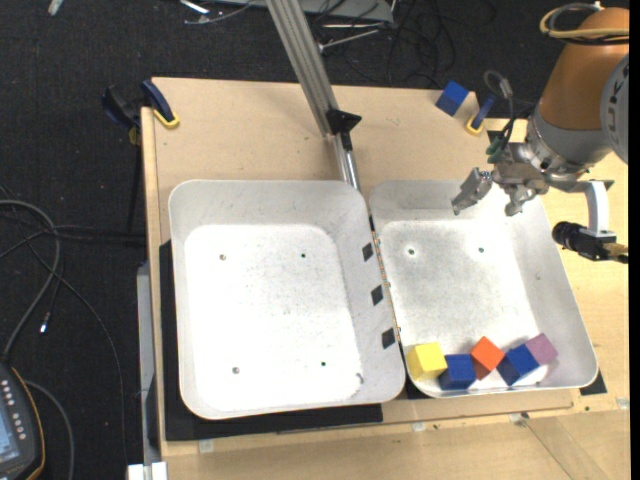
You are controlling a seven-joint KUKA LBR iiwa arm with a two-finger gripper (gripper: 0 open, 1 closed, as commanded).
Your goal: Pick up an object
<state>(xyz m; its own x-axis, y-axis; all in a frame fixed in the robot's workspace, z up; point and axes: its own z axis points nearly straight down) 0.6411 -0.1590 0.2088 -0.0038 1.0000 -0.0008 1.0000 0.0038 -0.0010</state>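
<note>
Several small cubes lie along the front edge of the right bin [455, 278]: a yellow cube [427, 358], a blue cube [459, 370], an orange cube [487, 354], a dark blue cube [519, 364] and a purple cube [541, 348]. My gripper [490, 202] hangs over the back rim of the right bin, far from the cubes. Its two fingers are spread open and there is nothing between them.
The left bin [260, 298] sits beside the right one. Another blue cube [453, 96] rests on the bench behind the bins, near a clamp [478, 116]. A slanted metal pole [305, 53] comes down to the back junction of the bins.
</note>
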